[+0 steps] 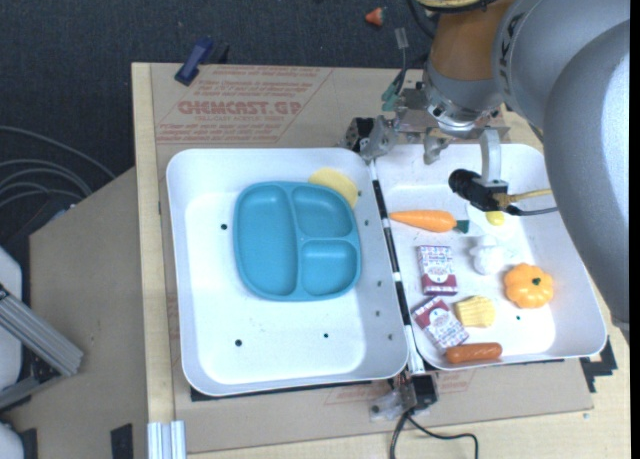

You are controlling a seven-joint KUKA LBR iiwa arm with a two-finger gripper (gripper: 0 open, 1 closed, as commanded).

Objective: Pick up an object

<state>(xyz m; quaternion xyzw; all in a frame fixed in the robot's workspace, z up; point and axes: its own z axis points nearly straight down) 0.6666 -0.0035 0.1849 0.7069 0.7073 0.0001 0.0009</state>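
Hovering over the right bin's [560, 342] far edge, gripper [440, 142], grasp state unclear, carrot [423, 218] nearby.

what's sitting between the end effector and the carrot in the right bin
Nothing visible. The end effector sits over the back edge of the right bin, and the carrot lies just in front of it on bare bin floor.

Two white bins [200, 327] are seen on a tan board printed in red. A light blue tray [296, 239] and a pale yellow piece [335, 183] are seen in the left bin. In the right, an orange carrot [424, 219] with a green tip, an orange pumpkin [528, 285], two red-and-white packets [437, 269] and a reddish sausage [472, 353] are seen.
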